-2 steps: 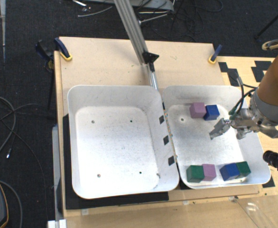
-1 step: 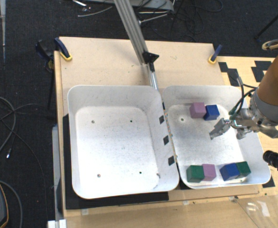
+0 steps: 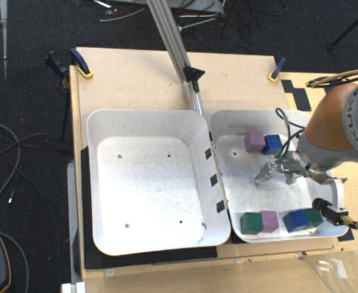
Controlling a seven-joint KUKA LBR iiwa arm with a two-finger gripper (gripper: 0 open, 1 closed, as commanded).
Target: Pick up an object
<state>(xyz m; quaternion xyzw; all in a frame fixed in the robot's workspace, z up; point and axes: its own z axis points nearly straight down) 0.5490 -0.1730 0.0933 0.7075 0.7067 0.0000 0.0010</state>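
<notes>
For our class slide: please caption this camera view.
Gripper hovers inside the right bin among coloured blocks, holding nothing.

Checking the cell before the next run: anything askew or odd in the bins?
Nothing stands out. All blocks sit inside the right bin: a purple block touching a blue block, others along the near wall. The gripper hovers mid-bin.

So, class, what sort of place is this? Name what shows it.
Probably a robotics lab: a grey and orange robot arm reaches over two shallow white bins clamped on a wooden bench, with small coloured blocks for picking practice and loose cables on the floor.
</notes>
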